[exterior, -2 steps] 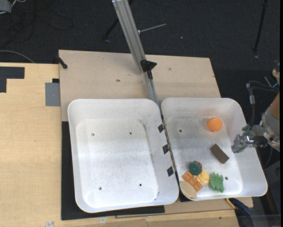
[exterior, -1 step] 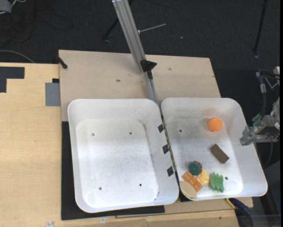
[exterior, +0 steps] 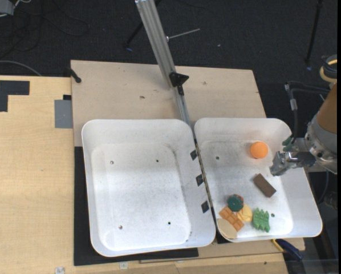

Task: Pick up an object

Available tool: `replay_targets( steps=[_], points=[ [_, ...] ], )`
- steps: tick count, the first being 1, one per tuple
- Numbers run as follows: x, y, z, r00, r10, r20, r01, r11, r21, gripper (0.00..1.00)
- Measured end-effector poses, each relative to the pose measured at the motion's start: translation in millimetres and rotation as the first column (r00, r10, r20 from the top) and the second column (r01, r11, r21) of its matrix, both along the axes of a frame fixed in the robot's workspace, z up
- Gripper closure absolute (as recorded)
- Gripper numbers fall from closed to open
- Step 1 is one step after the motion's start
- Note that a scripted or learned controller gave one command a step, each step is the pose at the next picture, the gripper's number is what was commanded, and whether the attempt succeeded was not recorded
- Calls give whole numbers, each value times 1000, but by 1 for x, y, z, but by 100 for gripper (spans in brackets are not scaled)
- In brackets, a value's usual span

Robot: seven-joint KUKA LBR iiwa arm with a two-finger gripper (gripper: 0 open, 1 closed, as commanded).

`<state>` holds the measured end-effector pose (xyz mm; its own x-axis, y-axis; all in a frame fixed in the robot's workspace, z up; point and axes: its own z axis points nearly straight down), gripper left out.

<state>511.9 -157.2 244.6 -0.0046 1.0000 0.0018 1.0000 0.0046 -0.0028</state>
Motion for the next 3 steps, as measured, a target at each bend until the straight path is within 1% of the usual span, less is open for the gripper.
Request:
replay_targets(
  steps=[1, 2, 3],
  points=[
    [-2, 55, 7, 1000, 1, -1, -1, 1000, 2, 100],
    [-16, 109, 1, 1000, 0, -2, 0, 1000, 1, 100],
    [-21, 153, -1, 1000, -1, -2, 1, 1000, 1, 100]
  ],
)
